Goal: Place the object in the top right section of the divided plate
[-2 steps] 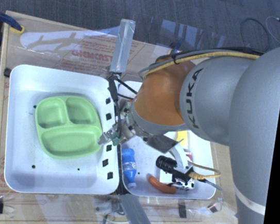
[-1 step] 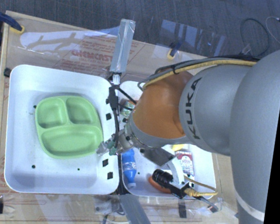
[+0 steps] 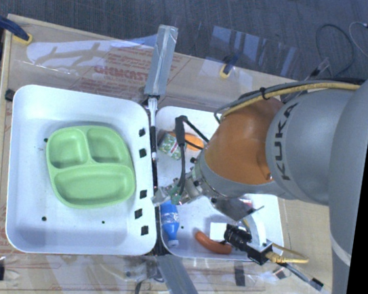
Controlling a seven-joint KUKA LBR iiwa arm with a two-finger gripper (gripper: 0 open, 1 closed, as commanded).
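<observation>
The green divided plate [image 3: 90,166] lies in the left white bin [image 3: 25,153], with two small sections at its far side and one large section near me. My gripper [image 3: 172,194] hangs low in the right bin [image 3: 275,222], close to that bin's left wall, under the arm's orange band. Just below it lies a small blue bottle [image 3: 169,224]. A green and white wrapped item [image 3: 168,144] rests further back along the same wall. The wrist hides much of the right bin's middle.
A red sausage-shaped toy [image 3: 213,244] and a white block [image 3: 224,225] lie at the right bin's front. An orange item [image 3: 196,140] peeks out behind the arm. A yellow-handled tool [image 3: 288,258] rests on the front right rim. A grey divider bar [image 3: 162,57] stands between the bins at the back.
</observation>
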